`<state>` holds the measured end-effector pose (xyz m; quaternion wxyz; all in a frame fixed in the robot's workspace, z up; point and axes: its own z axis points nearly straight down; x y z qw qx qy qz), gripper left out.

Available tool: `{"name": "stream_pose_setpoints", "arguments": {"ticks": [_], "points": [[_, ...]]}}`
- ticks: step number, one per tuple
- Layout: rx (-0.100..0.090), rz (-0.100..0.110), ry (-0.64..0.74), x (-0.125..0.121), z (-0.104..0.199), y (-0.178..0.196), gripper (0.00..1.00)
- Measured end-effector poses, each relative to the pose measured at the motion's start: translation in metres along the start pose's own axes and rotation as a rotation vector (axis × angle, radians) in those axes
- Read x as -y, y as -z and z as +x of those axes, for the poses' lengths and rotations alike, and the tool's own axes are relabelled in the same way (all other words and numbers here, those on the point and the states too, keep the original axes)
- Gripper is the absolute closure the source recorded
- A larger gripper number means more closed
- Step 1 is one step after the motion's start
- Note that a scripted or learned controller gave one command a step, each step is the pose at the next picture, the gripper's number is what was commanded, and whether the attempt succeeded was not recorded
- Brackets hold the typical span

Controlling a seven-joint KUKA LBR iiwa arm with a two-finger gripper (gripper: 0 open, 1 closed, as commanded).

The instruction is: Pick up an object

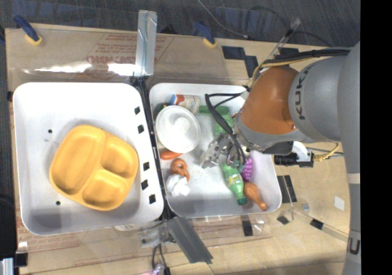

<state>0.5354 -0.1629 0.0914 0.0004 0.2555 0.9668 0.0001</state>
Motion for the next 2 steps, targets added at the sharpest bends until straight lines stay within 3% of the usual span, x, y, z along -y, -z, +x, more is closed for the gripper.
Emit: {"name": "stream_pose_setpoints", "arguments": {"ticks": [1,2], "points": [[0.01,-0.001,0.0,-0.016,-0.069,0.157,1.0],[-0.003,0.001,-0.007,-0.12,-0.009,0.165,1.0]]}}
